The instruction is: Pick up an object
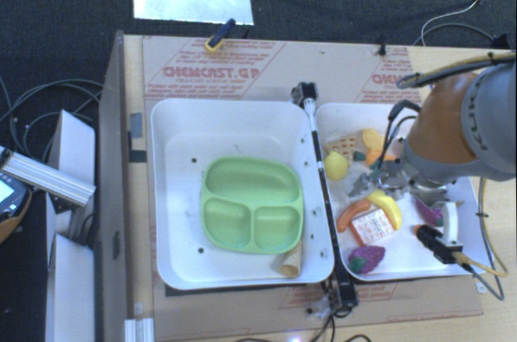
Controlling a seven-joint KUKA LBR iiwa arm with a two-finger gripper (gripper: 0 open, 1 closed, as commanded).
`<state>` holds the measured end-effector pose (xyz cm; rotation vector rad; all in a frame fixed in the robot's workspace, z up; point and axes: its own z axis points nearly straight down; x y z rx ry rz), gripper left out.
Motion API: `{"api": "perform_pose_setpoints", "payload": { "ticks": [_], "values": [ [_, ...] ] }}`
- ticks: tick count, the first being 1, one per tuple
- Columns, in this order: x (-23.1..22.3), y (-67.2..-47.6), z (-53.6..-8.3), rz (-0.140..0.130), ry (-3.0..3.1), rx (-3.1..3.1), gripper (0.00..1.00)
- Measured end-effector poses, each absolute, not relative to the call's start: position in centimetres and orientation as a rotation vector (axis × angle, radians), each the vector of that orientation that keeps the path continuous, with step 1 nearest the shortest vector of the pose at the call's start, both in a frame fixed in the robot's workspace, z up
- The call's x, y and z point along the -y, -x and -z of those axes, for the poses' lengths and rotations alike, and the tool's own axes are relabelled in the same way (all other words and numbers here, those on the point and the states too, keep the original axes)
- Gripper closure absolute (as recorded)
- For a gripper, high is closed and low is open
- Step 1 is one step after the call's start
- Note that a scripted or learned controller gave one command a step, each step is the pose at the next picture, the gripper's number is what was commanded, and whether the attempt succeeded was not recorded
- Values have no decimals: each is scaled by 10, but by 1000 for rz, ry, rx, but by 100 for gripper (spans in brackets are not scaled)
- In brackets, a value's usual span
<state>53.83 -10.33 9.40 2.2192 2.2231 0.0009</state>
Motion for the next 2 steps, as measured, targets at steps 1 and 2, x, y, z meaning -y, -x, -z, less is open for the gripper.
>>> {"api": "perform_pose_setpoints", "payload": {
  "ticks": [1, 2],
  "values": [
    [103, -539, -105, -4, -2217, -2222, 100],
    [31, -549, -218, -6, -2215, -2224, 100]
  ]
}}
